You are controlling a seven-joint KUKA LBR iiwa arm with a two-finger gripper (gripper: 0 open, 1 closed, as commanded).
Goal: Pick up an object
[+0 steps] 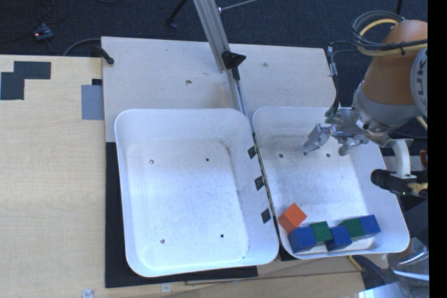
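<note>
Several small cubes lie along the near wall of the right bin (pixel 307 174): an orange cube (pixel 292 216), a blue cube (pixel 302 239), a green cube (pixel 321 231), another blue cube (pixel 340 238), a second green cube (pixel 353 227) and a blue one (pixel 369 224) at the right end. My gripper (pixel 330 143) hangs over the far part of the right bin, well behind the cubes. Its fingers stand open and hold nothing.
The left bin (pixel 181 185) sits beside the right one, with black clips (pixel 259 182) on the shared rim. A slanted aluminium rail (pixel 209 17) rises behind the bins. A wooden tabletop (pixel 49 164) lies at the left.
</note>
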